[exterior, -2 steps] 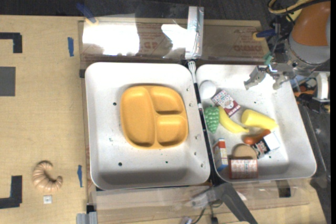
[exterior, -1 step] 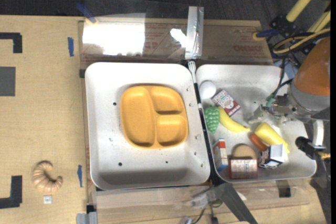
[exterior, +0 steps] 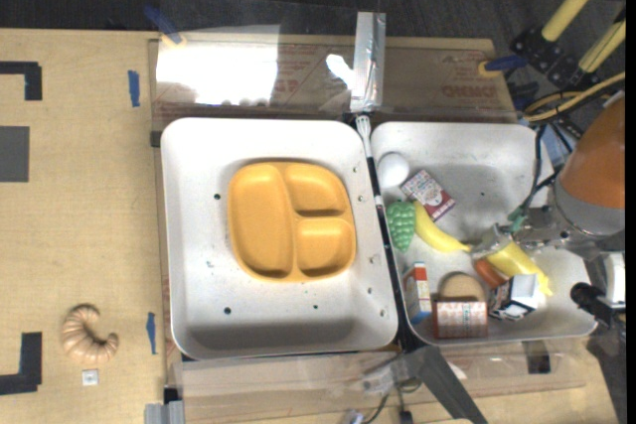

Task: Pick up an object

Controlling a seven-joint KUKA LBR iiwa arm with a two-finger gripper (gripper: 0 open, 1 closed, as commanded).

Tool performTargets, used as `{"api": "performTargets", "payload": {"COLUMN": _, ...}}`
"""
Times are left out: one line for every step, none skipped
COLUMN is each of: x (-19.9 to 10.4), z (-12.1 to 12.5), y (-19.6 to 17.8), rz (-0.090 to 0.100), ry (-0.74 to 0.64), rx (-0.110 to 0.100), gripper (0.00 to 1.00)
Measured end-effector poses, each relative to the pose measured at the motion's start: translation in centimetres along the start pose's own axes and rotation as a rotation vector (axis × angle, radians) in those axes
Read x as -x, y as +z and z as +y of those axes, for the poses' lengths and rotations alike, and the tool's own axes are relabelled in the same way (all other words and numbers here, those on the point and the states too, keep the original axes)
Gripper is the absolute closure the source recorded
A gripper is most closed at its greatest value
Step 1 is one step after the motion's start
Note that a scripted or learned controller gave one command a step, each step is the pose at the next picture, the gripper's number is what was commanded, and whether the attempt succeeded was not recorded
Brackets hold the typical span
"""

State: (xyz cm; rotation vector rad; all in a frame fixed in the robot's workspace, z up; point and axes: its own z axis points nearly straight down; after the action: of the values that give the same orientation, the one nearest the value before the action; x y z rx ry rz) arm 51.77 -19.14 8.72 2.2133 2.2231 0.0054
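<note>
Reaching in from the right, I have my gripper [exterior: 509, 231] low over the right bin [exterior: 477, 146], down among the clutter. Whether my fingers are apart or closed, I cannot tell; the tips are too small and tangled with the objects. They sit just beside the banana [exterior: 437, 231] and a yellow piece [exterior: 517, 260], but I cannot say they hold either.

Around me: a green bumpy toy [exterior: 401, 223] near the bin's left wall, a white ball [exterior: 392, 168] above it, a small printed packet [exterior: 428, 193] with pink and red markings, its writing too small to read. Lower down lies a can [exterior: 460, 316] with a red-and-white label, also unreadable, and a black-and-white carton [exterior: 519, 297].

The left bin [exterior: 189, 213] carries a yellow divided tray [exterior: 291, 217]. Out on the bench [exterior: 70, 213], well apart, sits a curled tan toy [exterior: 89, 333].
</note>
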Motion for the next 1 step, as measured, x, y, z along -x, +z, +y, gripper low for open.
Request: {"api": "performTargets", "payload": {"x": 0.07, "z": 0.2, "y": -1.16, "rz": -0.002, "ry": 0.001, "rx": 0.006, "gripper": 1.0}}
